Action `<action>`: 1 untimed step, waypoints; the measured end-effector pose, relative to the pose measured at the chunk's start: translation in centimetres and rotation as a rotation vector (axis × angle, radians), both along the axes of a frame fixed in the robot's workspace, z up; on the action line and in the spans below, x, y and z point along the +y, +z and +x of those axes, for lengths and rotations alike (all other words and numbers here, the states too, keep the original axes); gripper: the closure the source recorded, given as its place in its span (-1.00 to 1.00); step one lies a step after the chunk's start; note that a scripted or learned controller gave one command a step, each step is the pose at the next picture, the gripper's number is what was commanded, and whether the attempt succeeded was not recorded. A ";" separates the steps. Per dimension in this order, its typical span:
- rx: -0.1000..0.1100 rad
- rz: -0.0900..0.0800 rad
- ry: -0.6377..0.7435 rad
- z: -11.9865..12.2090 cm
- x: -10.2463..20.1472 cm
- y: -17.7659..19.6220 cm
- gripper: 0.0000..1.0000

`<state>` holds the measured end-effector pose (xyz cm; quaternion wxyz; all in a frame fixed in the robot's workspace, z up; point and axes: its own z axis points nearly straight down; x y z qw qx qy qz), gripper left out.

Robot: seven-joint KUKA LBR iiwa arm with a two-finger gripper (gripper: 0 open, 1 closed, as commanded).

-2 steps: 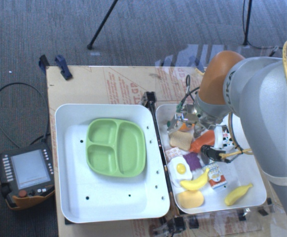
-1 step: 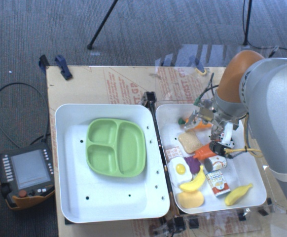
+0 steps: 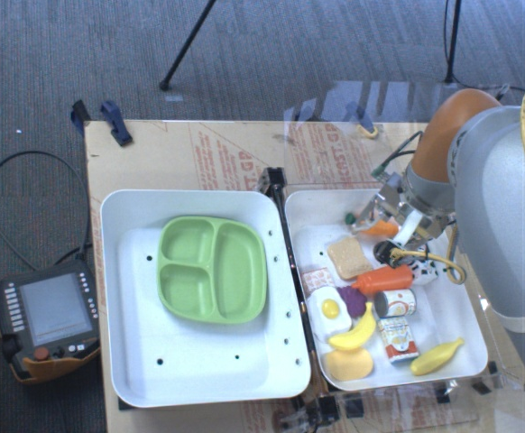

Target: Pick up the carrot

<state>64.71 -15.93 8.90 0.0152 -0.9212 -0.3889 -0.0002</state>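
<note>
Camera view, looking down at a slant: the small orange toy carrot (image 3: 382,228) with its green leafy top lies in the far part of the right-hand shallow white bin (image 3: 475,325), close to that bin's far wall. Its long axis runs roughly left to right across the view. The green top points left and a little toward the far side, and the orange body points right, toward me. My fingers (image 3: 396,225) sit right at the carrot's orange end, touching it or just beside it. Whether they are released or clenched on it I cannot tell, because my wrist and its cabling crowd that spot. My grey arm with its orange band (image 3: 456,124) reaches in from the right over the bin's far corner. Just nearer than the carrot lie a tan slice of toy bread (image 3: 348,257) and a longer red-orange sausage-shaped toy (image 3: 384,280). A yellow toy banana (image 3: 354,332) is nearer still. The left-hand shallow white bin (image 3: 136,368) on the counter holds a light green divided plastic plate (image 3: 213,269), well apart from the carrot.
</note>
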 end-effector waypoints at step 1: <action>-0.003 -0.009 0.011 0.1 0.1 0.9 1.00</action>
